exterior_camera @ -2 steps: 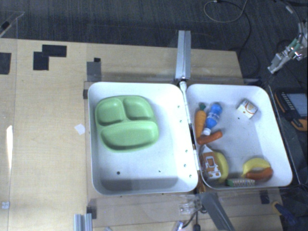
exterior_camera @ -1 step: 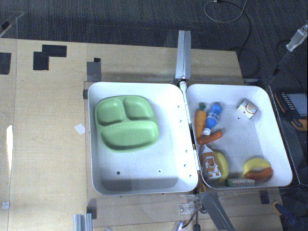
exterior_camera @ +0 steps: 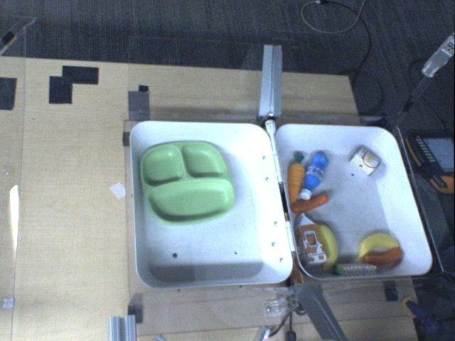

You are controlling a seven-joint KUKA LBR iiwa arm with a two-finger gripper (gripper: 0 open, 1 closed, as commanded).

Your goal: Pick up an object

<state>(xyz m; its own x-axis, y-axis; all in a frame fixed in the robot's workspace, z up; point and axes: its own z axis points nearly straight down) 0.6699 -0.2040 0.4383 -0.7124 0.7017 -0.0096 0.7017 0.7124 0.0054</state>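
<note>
Blue-capped bottle [exterior_camera: 313, 175], long axis near-vertical in view.

At two o'clock, by the edge, a small slanted pale grey block [exterior_camera: 442, 55] tops a thin dark strut [exterior_camera: 418, 91]; whether either belongs to the arm cannot be told.

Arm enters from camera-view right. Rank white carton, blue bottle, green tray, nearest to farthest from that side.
1. White carton: right bin, toward its right wall.
2. Blue bottle: same bin, left part, beside the carrot.
3. Green tray: left bin, farthest.
</note>
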